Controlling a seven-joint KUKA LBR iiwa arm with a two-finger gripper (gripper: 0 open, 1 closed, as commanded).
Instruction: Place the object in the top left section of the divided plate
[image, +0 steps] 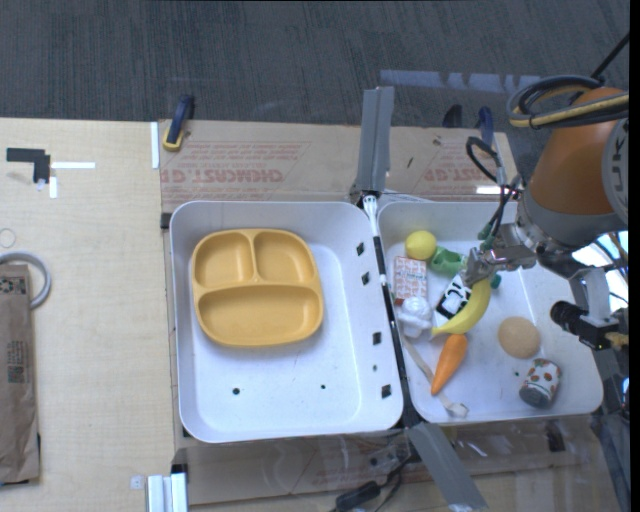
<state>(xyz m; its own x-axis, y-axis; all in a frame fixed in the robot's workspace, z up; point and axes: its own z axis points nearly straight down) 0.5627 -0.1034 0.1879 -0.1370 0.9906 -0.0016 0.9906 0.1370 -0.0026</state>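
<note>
Two shallow white bins sit side by side on a pale wooden bench (80, 300), with brown cardboard (270, 160) printed with reversed red lettering behind them and dark carpet (250, 50) beyond. The left bin (300, 390) bears the yellow divided plastic plate (258, 286). The right bin (580, 395) holds a yellow lemon (421, 245), a curved yellow banana (470, 308), an orange carrot (448, 362), a tan egg-shaped object (519, 337), a small printed can (539, 383) and a red-and-white labelled packet (410, 279). The grey arm with its orange band (580, 150) reaches in from the right; its gripper (485, 262) hangs right at the banana's upper end, and how far it is spread I cannot tell.
</note>
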